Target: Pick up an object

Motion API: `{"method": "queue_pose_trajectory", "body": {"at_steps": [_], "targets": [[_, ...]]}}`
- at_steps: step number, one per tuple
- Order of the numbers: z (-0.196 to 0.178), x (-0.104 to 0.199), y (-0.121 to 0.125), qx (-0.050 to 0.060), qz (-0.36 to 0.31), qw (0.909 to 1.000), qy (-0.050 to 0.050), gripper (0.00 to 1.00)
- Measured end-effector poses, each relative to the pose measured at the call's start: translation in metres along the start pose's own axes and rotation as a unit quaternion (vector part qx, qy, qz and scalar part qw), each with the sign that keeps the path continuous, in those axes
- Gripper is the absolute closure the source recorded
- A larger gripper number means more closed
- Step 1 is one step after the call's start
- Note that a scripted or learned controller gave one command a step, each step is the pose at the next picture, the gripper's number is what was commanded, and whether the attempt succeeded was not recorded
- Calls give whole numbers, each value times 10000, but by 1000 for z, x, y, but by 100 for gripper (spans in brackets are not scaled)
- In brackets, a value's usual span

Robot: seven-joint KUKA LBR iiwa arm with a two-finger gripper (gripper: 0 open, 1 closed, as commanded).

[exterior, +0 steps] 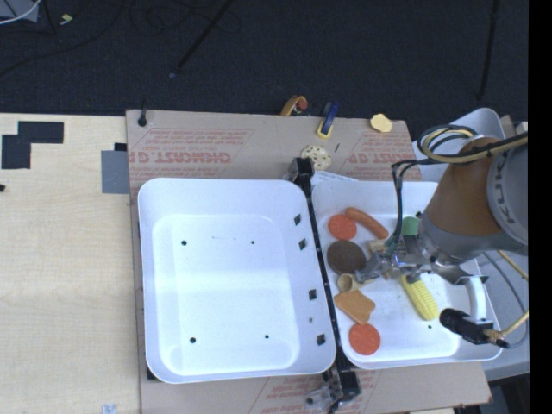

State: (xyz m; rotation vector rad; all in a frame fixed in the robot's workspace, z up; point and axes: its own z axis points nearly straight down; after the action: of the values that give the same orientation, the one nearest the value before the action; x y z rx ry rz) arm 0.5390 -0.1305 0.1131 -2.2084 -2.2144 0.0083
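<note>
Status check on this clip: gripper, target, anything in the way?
Gripper low in right bin, beside brown disc. Nothing visibly held. Corn, tan block crowd close.

Cardboard-covered bench (216,145) with two white bins (224,283) side by side, small yellow piece (380,123) near its far edge.

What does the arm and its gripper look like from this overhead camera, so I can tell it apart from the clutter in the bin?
The arm is a thick rounded grey body with a broad orange-brown band above the wrist. Black and yellowish cables loop over its top, and another black cable runs down towards the wrist. The gripper is small, dark metallic hardware with a green part beside it. I see no readable markings.
</note>
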Motion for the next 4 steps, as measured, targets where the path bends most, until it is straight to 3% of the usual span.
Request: {"method": "queue_pose_trajectory", "body": {"at_steps": [1, 2, 3, 4], "targets": [[20, 21, 85, -111, -1, 9999, -54, 0], [5, 18, 85, -147, 14, 9999, -70, 100], [14, 43, 55, -236, 27, 9997, -95, 100], [16, 36, 65, -119, 4, 9999, -20, 100]]}}
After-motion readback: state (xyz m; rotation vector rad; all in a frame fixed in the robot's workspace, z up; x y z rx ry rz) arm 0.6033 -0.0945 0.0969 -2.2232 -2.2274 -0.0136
